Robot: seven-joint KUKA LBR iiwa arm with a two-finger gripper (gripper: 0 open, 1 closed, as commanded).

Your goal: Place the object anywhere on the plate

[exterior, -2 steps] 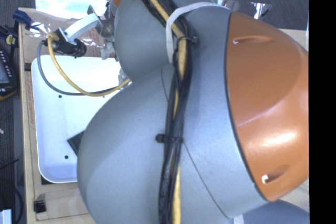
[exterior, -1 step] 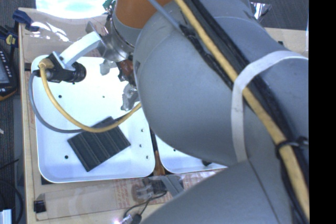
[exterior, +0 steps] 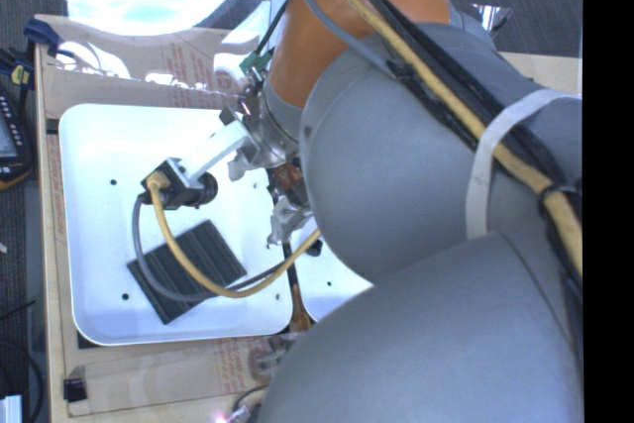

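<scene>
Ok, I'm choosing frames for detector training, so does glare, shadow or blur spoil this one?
Camera view: the left bin is bright, nearly washed out; the dark ribbed pad in it reads sharp, with strong contrast; glare whitens the shiny sheet at top left; the grey arm, near the lens, looks slightly soft and covers most of the right bin.

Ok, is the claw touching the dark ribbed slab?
Apart. The camera view shows bare white bin floor between the claw and the dark ribbed slab, which lies flat.
</scene>
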